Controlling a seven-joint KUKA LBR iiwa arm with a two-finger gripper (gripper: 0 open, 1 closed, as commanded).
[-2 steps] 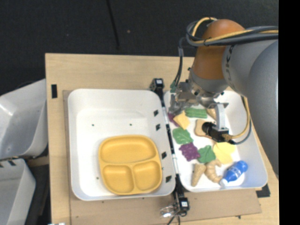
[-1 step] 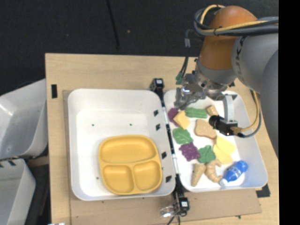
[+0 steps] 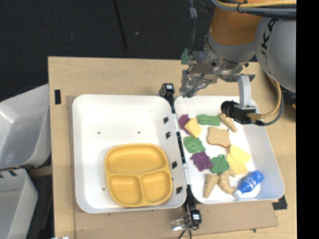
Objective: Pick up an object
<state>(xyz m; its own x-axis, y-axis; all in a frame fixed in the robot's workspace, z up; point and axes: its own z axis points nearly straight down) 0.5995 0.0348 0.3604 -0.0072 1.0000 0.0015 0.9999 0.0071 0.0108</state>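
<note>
A grey-and-orange arm (image 3: 244, 14) hangs its gripper (image 3: 192, 86) over the right bin's (image 3: 266, 148) rim at 11 o'clock, whether clenched or released cannot be told. Left bin (image 3: 84, 133) holds a yellow divided tray (image 3: 138, 174) at 5 o'clock, open floor above. Small plastic food pieces (image 3: 217, 151) crowd the right bin's centre; its 12 o'clock edge lies bare.

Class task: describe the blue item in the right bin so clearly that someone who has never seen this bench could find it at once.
Start at the right bin, the one crowded with small toy foods, not the left bin holding the yellow divided tray. Go to its near right corner, beside the tan croissant. The blue and white bottle lies there on its side, the only blue thing among yellow, green, purple and tan pieces.
</note>
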